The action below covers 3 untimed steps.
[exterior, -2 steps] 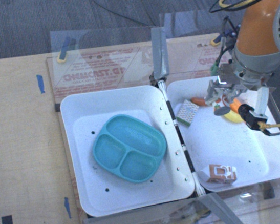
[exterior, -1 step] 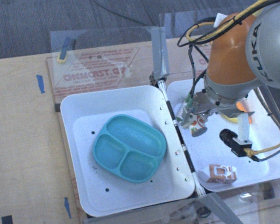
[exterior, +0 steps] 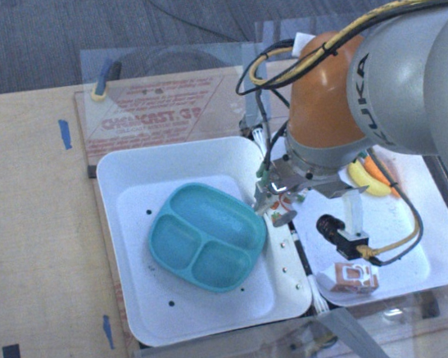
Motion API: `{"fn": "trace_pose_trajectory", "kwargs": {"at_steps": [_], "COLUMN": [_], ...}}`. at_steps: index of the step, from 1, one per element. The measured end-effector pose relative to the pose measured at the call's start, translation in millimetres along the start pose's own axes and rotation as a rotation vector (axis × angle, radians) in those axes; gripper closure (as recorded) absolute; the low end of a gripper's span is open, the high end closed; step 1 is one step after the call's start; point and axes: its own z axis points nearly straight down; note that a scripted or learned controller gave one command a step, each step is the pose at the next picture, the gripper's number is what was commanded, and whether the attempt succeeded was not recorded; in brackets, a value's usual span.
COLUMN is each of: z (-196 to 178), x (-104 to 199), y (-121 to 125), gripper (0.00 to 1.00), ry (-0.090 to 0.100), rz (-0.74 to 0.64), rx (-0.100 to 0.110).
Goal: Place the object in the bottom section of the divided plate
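Divided plate (exterior: 207,236) just left of pincer (exterior: 275,201)

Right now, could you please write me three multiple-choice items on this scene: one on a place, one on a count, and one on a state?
1. Where does the plate lie?
A. in the left bin
B. in the right bin
C. on the bare bench

2. How many sections does the plate have?
A. two
B. three
C. five

3. What is the state of the plate's sections?
A. all bare
B. one holds a banana
C. one holds a carton

Answers:
1. A, since the teal plate rests on the floor of the left bin.
2. B, since raised ridges split it into one large section and two smaller ones.
3. A, since plain teal shows in each section, while the yellow item and the small carton lie in the right bin, under the arm.
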Motion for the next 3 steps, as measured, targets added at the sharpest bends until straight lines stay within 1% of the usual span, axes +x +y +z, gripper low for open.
{"fn": "trace_pose_trajectory", "kwargs": {"at_steps": [1,2,3], "z": [-0.1,-10.1,-10.0], "x": [-0.8,-2.6,-2.8], "y": [0.0,0.6,0.6], "gripper": [0.0,1.0,0.0], "ry": [0.0,-0.001,-0.001], "rz": [0.002,0.005,0.006], "rx": [-0.001,-0.003,-0.003]}}
